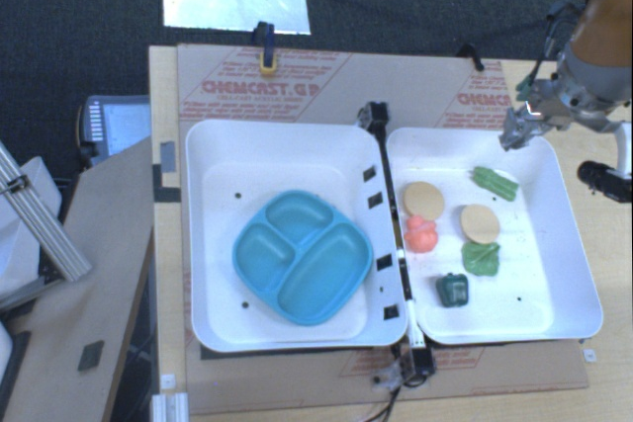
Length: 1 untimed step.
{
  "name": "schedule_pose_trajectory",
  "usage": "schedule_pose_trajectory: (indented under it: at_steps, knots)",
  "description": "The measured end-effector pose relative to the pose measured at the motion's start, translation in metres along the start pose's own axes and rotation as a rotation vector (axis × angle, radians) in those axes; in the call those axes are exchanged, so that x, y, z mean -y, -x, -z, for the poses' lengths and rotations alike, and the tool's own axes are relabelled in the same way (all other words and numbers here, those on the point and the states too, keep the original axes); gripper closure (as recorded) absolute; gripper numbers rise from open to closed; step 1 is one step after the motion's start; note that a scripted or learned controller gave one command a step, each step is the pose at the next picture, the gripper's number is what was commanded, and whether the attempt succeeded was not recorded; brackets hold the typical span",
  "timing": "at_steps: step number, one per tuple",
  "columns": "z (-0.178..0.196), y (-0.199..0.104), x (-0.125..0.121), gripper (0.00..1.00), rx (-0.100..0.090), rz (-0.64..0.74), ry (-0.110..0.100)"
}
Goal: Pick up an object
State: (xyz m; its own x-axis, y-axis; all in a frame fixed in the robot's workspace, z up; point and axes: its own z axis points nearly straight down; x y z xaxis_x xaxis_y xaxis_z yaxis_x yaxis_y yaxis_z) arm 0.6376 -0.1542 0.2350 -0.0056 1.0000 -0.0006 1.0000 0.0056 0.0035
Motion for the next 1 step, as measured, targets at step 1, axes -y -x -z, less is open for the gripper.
schedule_pose_trajectory:
  at_steps: [1]
  knots:
    - [-0.0093,-0.0431,0.0126,1.00,0.000,0.000,-0.003]
